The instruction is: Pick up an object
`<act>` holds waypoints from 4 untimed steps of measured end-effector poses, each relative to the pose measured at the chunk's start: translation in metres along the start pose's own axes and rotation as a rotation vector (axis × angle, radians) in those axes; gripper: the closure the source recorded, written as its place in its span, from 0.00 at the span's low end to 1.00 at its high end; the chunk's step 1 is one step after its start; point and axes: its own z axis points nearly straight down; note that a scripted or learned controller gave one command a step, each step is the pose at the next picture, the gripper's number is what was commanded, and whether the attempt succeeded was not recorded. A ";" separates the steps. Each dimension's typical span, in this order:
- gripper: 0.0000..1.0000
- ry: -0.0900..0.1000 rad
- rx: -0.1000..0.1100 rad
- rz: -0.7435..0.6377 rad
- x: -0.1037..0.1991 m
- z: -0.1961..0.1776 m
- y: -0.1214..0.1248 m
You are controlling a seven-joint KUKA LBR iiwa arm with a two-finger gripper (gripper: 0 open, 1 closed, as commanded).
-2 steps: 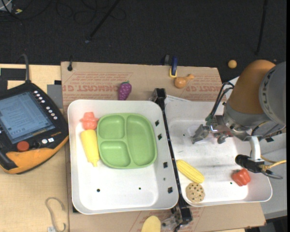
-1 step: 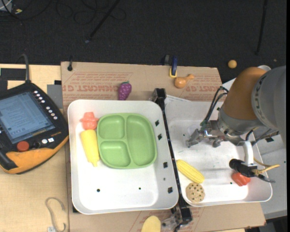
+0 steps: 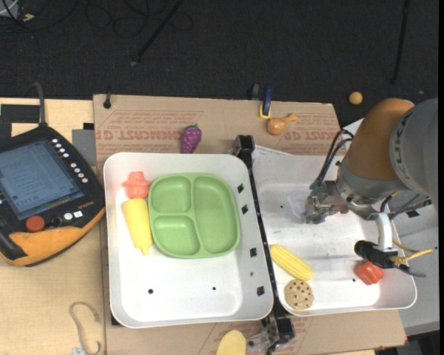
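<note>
The grey arm with the orange band is reaching in from the right over the right white bin (image 3: 399, 302), and its two-finger gripper (image 3: 316, 207) is hanging low above the bin's upper-middle floor. Whether that pincer is spread or pressed together cannot be told from this view, since the tip is small and dark against the wrist hardware; nothing is showing between it.

The nearest candidate for the pick is looking like the yellow plastic corn cob (image 3: 291, 262), which is lying on the floor of the right bin toward its near-left part. From the gripper it is sitting toward the camera and a little to the view's left, near but clearly apart. Its long axis is running on a diagonal, from upper left down to lower right, so a grasp would probably be going best across that axis, with the wrist turning to match.

The cob is looking stubby, bright yellow and ribbed with kernels. Just beside its lower end, a round tan cookie with dark chips (image 3: 299, 295) is resting near the bin's front rim, close enough to be nudged. A small red toy piece (image 3: 369, 274) is lying well apart at the right side of the same bin.
</note>
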 end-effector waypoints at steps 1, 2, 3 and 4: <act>1.00 -0.003 -0.004 -0.001 -0.010 -0.054 0.000; 1.00 -0.002 -0.004 -0.003 -0.007 -0.097 -0.001; 1.00 -0.002 -0.005 -0.003 -0.009 -0.132 0.000; 1.00 -0.001 -0.004 -0.007 0.043 -0.130 0.029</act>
